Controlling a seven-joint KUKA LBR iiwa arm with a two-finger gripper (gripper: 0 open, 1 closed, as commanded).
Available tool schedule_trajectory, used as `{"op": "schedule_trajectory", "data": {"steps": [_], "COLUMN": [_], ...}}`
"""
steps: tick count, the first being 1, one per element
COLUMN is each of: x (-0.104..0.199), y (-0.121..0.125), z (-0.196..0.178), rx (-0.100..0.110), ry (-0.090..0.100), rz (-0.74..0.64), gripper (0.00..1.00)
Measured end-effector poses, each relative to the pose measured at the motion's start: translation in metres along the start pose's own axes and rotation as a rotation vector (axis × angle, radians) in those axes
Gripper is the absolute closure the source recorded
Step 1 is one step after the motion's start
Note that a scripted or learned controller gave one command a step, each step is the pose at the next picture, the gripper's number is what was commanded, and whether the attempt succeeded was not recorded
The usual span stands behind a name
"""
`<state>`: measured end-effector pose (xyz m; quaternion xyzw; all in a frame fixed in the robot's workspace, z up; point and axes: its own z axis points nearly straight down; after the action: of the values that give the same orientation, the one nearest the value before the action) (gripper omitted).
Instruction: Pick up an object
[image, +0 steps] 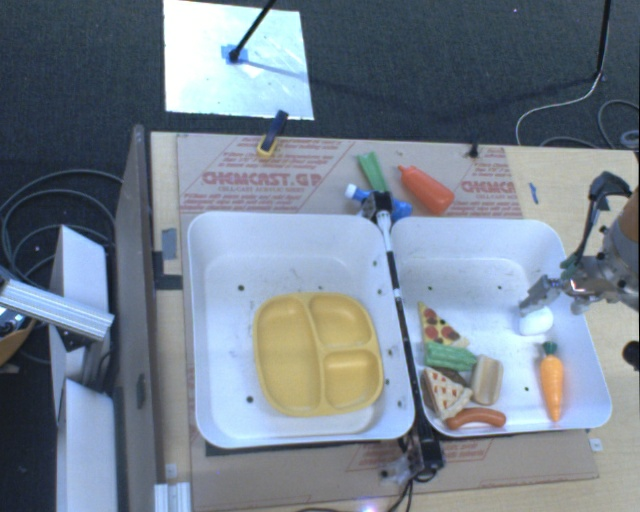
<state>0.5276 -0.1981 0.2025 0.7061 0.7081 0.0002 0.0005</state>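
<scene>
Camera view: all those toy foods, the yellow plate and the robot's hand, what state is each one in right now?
Yellow tray: lying flat in the left bin, nothing in its compartments.
Pizza slice: flat in the right bin.
Green piece: lying beside the pizza slice.
Sausage: lying near the front wall.
Carrot: lying, leaves pointing away.
White egg: resting on the floor.
Gripper: just above the egg, nothing seen held.

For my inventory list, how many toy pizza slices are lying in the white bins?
2, both in the right white plastic bin: one triangular toy pizza slice beside the divider, another nearer the front edge, next to the red sausage. None seems hidden.
</scene>
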Motion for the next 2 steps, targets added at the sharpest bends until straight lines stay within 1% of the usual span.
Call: {"op": "schedule_trajectory", "data": {"steps": [1,2], "x": [0.076,0.112], "y": [-0.001,0.025], "z": [0.069,0.118], "rx": [0.006,-0.001], "ry": [0.005,0.001], "rz": [-0.008,-0.005], "gripper": [0.00,0.00]}}
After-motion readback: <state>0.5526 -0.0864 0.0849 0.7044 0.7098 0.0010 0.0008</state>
